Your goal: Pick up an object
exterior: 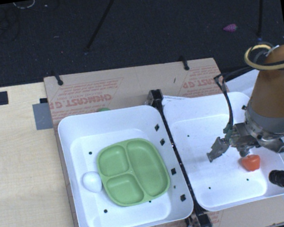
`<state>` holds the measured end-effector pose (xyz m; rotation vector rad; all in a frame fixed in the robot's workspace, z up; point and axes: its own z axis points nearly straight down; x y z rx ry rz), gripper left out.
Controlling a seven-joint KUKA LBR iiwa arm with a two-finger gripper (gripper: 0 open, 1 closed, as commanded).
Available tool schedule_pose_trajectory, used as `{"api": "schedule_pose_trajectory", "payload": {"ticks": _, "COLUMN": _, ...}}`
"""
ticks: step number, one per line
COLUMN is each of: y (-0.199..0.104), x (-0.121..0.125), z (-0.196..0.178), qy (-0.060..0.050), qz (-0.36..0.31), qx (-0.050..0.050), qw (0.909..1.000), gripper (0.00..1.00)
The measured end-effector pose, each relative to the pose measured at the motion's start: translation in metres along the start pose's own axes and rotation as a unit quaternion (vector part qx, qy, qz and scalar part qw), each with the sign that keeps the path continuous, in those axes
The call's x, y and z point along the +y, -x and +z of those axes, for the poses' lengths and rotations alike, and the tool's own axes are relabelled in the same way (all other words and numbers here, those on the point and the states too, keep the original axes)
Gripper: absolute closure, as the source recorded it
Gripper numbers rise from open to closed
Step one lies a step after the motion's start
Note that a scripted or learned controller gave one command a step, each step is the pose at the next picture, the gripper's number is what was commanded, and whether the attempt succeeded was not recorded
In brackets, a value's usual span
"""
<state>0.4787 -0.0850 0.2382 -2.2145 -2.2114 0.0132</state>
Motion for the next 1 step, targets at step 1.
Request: {"api": "schedule_pose_trajectory", "payload": {"ticks": 1, "y": 0.0003, "x": 0.0018, "z": -0.0048, "qy": 0.005, "qz": -0.001, "qx": -0.001, "qw": 1.0000, "gripper": 0.00}}
